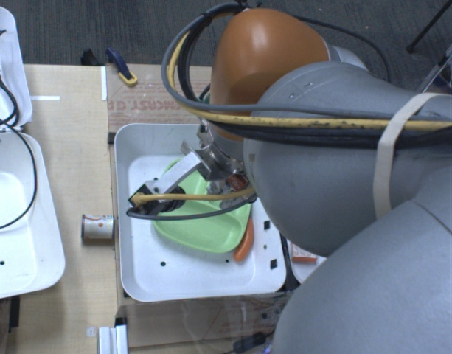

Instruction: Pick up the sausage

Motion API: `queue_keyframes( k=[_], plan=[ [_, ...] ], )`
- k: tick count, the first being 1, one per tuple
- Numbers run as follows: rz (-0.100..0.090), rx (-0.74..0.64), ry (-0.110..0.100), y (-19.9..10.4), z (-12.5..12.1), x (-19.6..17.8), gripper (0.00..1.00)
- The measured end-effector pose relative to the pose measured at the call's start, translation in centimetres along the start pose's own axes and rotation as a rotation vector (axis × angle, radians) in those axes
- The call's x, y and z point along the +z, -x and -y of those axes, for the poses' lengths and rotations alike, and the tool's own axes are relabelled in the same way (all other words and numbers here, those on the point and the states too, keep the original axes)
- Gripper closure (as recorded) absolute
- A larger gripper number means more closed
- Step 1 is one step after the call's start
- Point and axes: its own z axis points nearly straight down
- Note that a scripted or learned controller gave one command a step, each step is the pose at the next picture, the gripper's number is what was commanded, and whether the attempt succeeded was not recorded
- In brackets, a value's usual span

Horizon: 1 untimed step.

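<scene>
The sausage is a slim orange-red link lying in the white bin, against the right edge of a light green plate. The big grey arm reaches in from the right and covers the bin's right side. My gripper hangs low over the plate's back right part, just above and slightly left of the sausage. Nothing can be made out held in it.
A second white bin lies at the left with a black cable trailing over it. A small metal cylinder rests on the bench between the bins. A blue-handled clamp sits at the back. A red-and-white item peeks from under the arm.
</scene>
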Motion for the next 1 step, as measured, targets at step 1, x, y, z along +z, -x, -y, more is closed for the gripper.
queue_keyframes(
  k=[1],
  plan=[
    [-0.003, 0.354, 0.0, 0.04, 0.28, 7.49, 1.0]
  ],
)
